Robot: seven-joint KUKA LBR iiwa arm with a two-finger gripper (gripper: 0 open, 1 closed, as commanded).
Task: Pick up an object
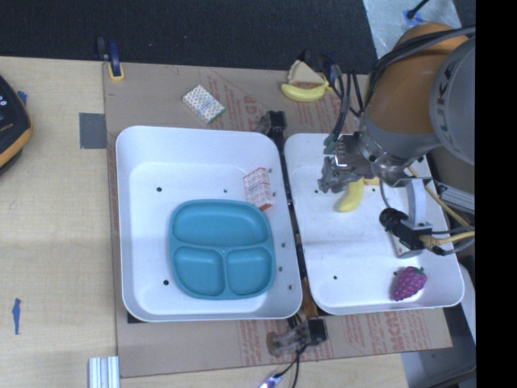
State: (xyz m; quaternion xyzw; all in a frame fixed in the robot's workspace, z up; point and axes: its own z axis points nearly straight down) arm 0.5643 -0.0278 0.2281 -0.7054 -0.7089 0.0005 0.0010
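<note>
- Orange-banded arm [412, 79] sits highest, closest to the lens; its jaws [333, 176] hang low over the right bin [323, 289], upper half.
- Jaw state: can't tell from this angle, wrist blocks the tips.
- Target looks like the yellow banana piece [350, 196], lying on the right bin's floor, just beside the jaws, partly under them. Not seen gripped.
- To do it well: centre over the banana piece, straddle its narrow width, not its length; go down until nearly touching the floor, then close.
- Risk: curved, smooth, likely rolls or squirts out if pinched off-centre.
- Also in the right bin: purple grape bunch [409, 283] near its lower corner, well apart.
- Left of the right bin: left bin [129, 217] with teal divided tray [221, 247] and small carton [258, 187].
</note>
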